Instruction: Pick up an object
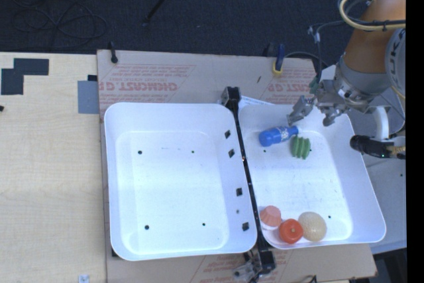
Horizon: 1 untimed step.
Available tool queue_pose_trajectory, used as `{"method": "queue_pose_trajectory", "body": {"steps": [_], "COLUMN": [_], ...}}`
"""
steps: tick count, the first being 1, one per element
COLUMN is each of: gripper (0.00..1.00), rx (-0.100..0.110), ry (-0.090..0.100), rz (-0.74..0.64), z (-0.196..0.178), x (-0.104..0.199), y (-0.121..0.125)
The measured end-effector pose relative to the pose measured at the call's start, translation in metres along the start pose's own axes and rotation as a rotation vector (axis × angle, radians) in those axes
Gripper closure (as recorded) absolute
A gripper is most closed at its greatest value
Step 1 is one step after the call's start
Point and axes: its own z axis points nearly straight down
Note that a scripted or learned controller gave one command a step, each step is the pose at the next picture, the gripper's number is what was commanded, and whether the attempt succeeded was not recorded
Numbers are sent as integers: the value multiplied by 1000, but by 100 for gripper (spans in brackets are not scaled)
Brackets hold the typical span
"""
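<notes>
Gripper: spread open, empty, above right bin's far edge.
Blue bottle: in that bin's far part, just toward the near-left of gripper.
Long axis: roughly left-right, slightly tilted.

Open gripper hovers over right bin, beside blue bottle and green object.

Directly below and left of the gripper: blue bottle touching green ridged piece. Beyond those, open bin floor, down to pink, red and beige items crowding the near wall.
</notes>
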Motion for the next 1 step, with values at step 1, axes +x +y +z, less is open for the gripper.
{"method": "queue_pose_trajectory", "body": {"steps": [1], "gripper": [0], "rx": [-6], "ry": [-5], "rz": [8], "z": [-103], "x": [-73], "y": [-71]}}
